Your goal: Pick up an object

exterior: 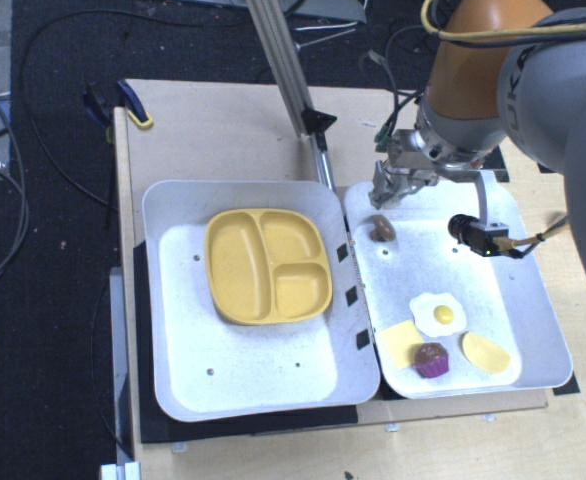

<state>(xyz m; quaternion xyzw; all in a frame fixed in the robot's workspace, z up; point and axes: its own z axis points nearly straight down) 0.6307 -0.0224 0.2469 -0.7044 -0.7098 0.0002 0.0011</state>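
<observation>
Gripper (386,194) above brown lump (382,229), right bin (533,298) | grip state: cannot tell | legible writing: none

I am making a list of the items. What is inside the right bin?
The right bin holds a brown piece near the gripper, a fried egg, a yellow slice, a purple piece and a yellow oval. The arm covers its far corner.

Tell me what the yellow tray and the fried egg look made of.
Tray: probably moulded plastic, one even yellow with a soft sheen and rounded compartment walls. Fried egg: looks like a toy, likely plastic or rubber, flat white with a smooth, glossy yolk; which of the two is unclear.
</observation>
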